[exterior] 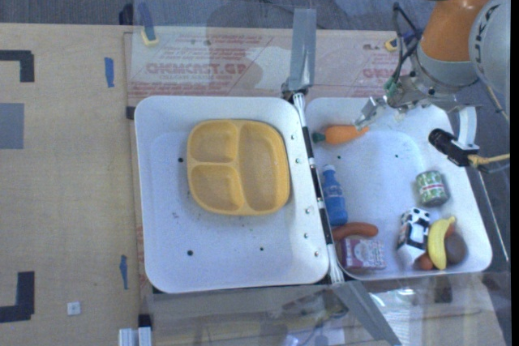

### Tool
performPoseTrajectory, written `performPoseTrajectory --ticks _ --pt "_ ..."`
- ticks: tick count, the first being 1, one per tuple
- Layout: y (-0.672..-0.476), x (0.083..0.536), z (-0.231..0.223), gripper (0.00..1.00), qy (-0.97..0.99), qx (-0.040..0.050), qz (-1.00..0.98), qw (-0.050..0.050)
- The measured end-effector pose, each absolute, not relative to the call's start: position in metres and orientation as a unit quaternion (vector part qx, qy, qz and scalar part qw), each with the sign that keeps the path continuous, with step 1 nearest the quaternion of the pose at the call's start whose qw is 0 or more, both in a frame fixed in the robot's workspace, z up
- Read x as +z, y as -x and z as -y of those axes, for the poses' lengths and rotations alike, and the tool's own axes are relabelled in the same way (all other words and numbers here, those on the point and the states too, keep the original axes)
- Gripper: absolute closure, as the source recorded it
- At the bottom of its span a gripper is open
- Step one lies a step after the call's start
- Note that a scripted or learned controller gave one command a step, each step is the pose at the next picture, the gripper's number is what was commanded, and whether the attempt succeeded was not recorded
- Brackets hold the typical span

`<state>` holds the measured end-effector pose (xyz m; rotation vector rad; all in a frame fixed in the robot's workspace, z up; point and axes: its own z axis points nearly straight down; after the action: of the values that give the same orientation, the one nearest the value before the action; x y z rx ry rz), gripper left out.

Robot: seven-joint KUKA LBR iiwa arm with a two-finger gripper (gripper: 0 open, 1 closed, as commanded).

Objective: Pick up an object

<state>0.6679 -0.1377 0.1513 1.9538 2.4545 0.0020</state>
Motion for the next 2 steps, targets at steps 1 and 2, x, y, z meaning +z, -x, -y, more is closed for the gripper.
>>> performPoseTrajectory --ticks 1,2 --pt "-0.6724 0.1094 0.1115 0.0 -0.697 0.005 -0.717 0.01" --pt "-0.6634 0.1023 0.1108 0.0 -0.696 0.0094 -0.718 0.013"
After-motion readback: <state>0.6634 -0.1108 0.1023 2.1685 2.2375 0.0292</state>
